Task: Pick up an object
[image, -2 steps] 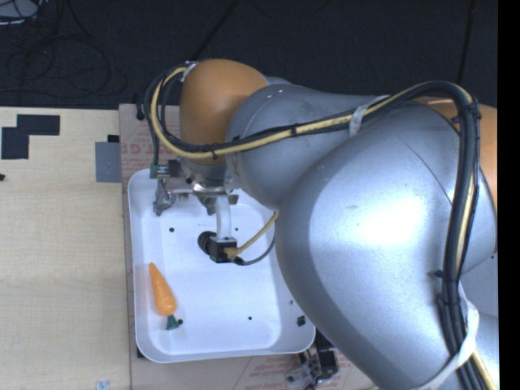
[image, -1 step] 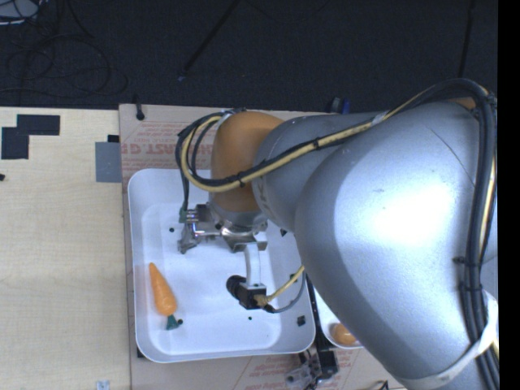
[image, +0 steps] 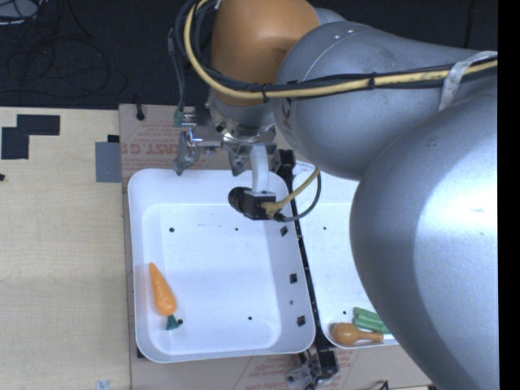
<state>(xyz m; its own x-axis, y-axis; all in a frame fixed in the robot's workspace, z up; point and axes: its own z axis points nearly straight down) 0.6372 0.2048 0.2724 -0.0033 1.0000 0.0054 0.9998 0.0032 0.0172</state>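
Over the far rim of the view's left bin (image: 140, 218), the gripper (image: 211, 159) hangs with its fingers spread wide and nothing between them, so the pick seems to be at the approach. Next it must likely cross to the near-left corner and descend. The carrot (image: 162, 289) lies there, slim, orange and tapered, with its green stub toward the near wall.

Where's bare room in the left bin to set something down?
Left bin: floor is bare from the middle to the right wall. The carrot takes the near-left corner; the gripper hangs over the far edge.
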